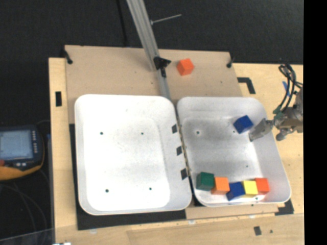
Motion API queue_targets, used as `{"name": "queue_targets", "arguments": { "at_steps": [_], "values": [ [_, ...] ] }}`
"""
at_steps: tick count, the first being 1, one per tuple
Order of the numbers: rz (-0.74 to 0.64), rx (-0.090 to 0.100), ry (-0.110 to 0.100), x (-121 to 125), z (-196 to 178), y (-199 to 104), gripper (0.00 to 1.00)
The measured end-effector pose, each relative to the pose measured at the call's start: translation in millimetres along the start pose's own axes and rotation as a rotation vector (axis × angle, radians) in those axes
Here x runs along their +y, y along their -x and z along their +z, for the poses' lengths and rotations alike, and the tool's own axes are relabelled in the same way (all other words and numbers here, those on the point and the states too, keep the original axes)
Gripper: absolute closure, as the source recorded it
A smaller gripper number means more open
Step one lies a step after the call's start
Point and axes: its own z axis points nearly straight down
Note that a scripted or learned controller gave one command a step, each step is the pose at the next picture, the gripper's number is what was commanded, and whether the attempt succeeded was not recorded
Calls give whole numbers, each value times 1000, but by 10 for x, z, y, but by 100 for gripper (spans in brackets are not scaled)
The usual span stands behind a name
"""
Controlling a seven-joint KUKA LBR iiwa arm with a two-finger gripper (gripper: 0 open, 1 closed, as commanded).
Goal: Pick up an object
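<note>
Camera view looks down on the worktop (214, 78), where the tool (265, 128) sits at the right side of the right bin (219, 152), just beside a lone blue block (243, 123) and not holding anything. I cannot tell if it is apart or together. That blue block looks like the best pick because it has free room around it, so the tool should come straight down over its middle, while the blocks in the row (233, 186) at the near wall touch each other.

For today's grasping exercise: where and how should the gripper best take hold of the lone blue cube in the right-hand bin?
Probably from above, closing on two opposite flat side faces of the blue cube. It sits apart from the row of cubes at the near wall, so its sides look free, and the gripper is already beside it.
</note>
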Motion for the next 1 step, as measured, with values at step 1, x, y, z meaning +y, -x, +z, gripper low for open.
{"name": "queue_targets", "arguments": {
  "at_steps": [1],
  "values": [
    [1,0,0,0,0,1,0]
  ]
}}
